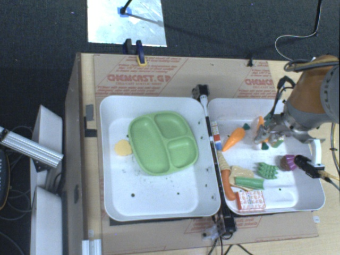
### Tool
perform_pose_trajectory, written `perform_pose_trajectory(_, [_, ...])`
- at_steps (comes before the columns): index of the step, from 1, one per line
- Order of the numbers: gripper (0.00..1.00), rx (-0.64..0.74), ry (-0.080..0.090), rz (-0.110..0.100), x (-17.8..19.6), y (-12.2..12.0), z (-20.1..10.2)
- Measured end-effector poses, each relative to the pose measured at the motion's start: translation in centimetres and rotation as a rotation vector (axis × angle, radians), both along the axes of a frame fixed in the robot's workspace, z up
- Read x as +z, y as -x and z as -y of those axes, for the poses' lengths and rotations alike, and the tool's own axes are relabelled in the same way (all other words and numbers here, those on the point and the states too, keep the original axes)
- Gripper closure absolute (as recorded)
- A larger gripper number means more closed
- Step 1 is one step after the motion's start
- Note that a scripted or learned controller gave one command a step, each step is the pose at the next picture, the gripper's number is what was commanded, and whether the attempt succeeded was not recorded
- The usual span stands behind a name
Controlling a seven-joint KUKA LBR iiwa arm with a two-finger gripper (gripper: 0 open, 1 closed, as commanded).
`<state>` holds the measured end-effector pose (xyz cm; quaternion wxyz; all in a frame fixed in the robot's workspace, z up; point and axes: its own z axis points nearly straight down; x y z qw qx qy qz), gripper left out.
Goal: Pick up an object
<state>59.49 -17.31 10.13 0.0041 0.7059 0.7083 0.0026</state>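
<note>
My gripper [267, 136] hangs low over the upper part of the right bin [305, 198], under the grey arm with its orange band [313, 92]. An orange toy carrot [234, 138] lies just left of it, and a small orange piece [260, 122] sits by its upper edge. Below it lie a green leafy toy [267, 170], a green stick [248, 183], a tan flat piece [241, 171] and a red-and-white box [250, 199]. A purple toy [288, 162] rests to the lower right. Nothing shows clearly between the gripper's tips.
The left bin [119, 201] holds a green divided plate [162, 142] and a small yellow disc [123, 148]. Another orange carrot [227, 185] lies along the right bin's left wall. A black part [308, 166] of the arm reaches over the right bin's right side.
</note>
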Motion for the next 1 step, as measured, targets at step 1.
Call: perform_pose_trajectory(1, [1.0,0.001,-0.002,-0.005,10.47,4.35,-6.68])
